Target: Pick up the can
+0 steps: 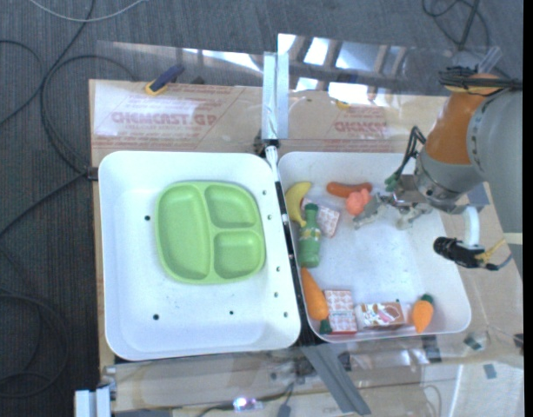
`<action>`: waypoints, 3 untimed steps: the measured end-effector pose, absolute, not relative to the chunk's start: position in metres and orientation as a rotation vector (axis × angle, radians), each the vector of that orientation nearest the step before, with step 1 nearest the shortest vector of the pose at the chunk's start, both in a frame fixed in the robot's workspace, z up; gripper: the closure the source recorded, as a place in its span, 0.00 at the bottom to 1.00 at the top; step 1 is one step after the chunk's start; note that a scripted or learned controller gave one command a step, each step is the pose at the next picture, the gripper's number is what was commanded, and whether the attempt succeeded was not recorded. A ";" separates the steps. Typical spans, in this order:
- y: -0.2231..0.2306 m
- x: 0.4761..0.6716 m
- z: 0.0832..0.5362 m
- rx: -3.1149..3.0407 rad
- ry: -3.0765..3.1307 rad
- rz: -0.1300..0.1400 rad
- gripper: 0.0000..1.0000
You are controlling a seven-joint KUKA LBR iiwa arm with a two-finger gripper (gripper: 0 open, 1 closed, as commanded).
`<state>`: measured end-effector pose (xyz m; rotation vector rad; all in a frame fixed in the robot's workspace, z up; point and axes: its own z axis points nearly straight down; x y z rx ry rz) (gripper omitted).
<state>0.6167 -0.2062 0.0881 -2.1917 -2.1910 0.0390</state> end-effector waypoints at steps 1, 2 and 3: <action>-0.201 0.532 0.091 -2.369 -2.074 -0.008 0.00; -0.198 0.600 0.089 -2.496 -1.871 0.025 0.00; -0.205 0.634 0.087 -2.387 -1.877 0.127 0.00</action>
